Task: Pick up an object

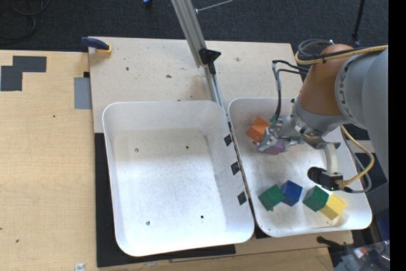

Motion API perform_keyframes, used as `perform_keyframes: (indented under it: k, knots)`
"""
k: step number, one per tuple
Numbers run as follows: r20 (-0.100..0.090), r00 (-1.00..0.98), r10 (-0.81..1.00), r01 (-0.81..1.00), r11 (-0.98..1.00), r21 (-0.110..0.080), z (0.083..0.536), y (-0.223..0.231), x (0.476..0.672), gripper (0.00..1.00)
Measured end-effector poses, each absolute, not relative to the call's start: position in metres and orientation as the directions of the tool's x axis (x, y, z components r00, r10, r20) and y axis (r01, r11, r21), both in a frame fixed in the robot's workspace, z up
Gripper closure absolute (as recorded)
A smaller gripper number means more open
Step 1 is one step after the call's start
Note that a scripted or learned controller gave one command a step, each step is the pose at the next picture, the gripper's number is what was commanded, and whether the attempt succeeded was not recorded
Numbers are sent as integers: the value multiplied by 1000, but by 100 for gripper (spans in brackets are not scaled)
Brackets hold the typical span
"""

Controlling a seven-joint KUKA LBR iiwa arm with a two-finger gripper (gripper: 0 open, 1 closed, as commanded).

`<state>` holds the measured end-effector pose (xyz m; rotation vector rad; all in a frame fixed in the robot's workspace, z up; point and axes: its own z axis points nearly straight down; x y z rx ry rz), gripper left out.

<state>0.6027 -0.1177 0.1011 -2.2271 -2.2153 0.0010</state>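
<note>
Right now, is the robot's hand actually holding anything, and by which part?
It cannot be told. The hand is down in the right bin at a purple block, beside an orange block; the grip itself is hidden.

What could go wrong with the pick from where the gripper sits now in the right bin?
The gripper is low over a small purple block, with an orange block right beside it. Descending, it may knock the orange block or pinch both at once. Both blocks also sit close to the right white bin's inner wall, so a nudged block could wedge against it.
</note>
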Motion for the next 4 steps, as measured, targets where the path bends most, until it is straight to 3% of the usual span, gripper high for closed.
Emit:
perform_keyframes:
  k: [3,4]
  knots:
    - [-1,-2,1000,1000,2,4,255,-119,618,100]
    - [-1,-7,1000,1000,7,-2,254,-119,618,100]
